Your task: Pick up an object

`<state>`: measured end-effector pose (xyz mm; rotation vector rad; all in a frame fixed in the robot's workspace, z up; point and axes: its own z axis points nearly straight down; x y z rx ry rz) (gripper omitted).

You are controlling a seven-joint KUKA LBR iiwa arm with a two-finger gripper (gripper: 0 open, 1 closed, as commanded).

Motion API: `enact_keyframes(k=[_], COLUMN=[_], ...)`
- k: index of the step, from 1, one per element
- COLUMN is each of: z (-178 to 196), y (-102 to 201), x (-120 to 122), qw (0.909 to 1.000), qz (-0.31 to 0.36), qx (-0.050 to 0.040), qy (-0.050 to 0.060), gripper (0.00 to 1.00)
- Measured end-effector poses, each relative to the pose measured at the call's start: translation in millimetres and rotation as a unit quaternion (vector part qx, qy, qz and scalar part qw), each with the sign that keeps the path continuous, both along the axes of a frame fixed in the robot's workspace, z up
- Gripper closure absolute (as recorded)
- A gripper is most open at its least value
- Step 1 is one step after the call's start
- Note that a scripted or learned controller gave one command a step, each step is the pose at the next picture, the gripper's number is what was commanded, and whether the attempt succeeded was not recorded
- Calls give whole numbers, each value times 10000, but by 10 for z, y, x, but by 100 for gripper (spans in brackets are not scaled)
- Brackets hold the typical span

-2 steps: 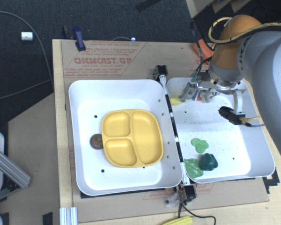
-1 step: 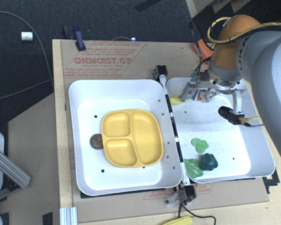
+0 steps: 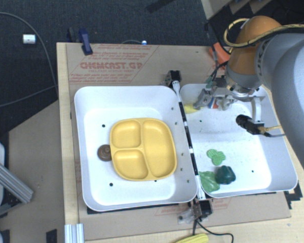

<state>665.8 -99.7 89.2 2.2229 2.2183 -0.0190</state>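
Note:
My gripper [image 3: 214,101] hangs over the far left part of the right bin [image 3: 273,181], under the grey arm with its orange band. Just left of it a small yellow object [image 3: 189,107] lies against the bin's left wall. Toward the near side of the same bin lie a light green piece [image 3: 216,156], a dark green piece [image 3: 225,174] and a flat green piece [image 3: 209,181], close together. I see nothing between the gripper's fingers from here.
The left bin [image 3: 86,110] holds a yellow divided plate [image 3: 142,149] in its middle and a small brown round object [image 3: 105,152] by the plate's left edge. A divider with black clips separates the two bins. Cardboard lies under both bins.

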Motion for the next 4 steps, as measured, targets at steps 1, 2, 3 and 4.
enact_keyframes(k=[1, 2, 3, 4], z=[103, 101, 1180, 527], y=[35, 35, -460, -882], x=[9, 7, 15, -79], qw=[10000, 10000, 10000, 10000], qz=[6, 6, 9, 7], qx=[30, 29, 35, 43], qy=[-7, -4, -59, -28], gripper=[100, 0, 0, 0])
